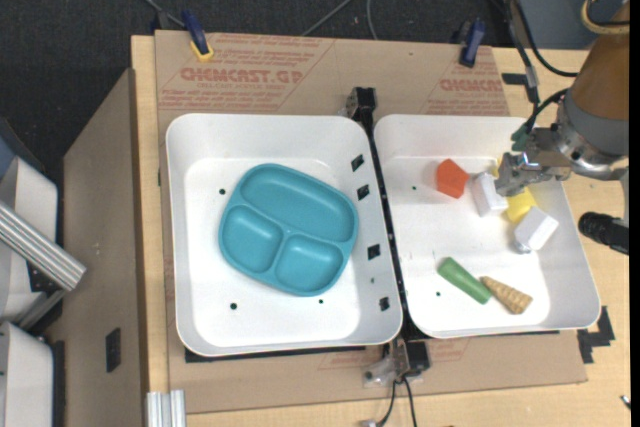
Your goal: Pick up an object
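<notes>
One tan cone (507,295), one green cylinder (462,279), two white blocks (535,231)

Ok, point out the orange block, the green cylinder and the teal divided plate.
orange block (452,178), camera view, middle of its top face.
green cylinder (463,279), camera view, middle of its length.
teal divided plate (288,227), camera view, on the ridge where its compartments meet.

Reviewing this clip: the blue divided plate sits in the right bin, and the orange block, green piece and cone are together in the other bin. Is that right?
Not quite. The camera view shows the blue divided plate in the left bin, not the right one. The orange block, green piece and cone are together in the other bin, the right bin, as you said.
</notes>
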Tool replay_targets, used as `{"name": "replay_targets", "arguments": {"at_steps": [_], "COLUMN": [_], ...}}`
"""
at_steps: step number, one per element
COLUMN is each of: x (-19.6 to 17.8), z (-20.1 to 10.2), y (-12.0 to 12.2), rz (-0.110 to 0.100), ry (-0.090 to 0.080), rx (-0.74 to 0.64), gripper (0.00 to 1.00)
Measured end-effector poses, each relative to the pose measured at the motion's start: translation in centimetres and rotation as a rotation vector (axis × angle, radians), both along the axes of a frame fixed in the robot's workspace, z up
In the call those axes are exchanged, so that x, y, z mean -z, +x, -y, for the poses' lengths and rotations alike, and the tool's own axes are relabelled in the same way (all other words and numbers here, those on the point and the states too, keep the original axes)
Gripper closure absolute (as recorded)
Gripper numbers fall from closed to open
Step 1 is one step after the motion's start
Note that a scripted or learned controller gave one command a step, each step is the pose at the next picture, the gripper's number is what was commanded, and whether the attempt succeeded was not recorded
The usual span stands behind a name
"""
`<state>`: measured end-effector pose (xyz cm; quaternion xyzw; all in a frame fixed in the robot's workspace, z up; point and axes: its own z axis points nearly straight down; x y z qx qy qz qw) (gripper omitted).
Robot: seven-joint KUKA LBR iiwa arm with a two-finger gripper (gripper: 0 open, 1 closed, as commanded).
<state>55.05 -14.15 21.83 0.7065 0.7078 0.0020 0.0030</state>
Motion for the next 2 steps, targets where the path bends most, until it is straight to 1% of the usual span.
{"name": "replay_targets", "arguments": {"at_steps": [1,2], "x": [-1.2,-0.1], "z": [-5.1,-10.6], "y": [0.6,0.9], "rz": [-0.004,-0.01], "ry": [0.003,0.005], "rx": [-0.005,-0.005], "gripper": [1.0,1.0]}}
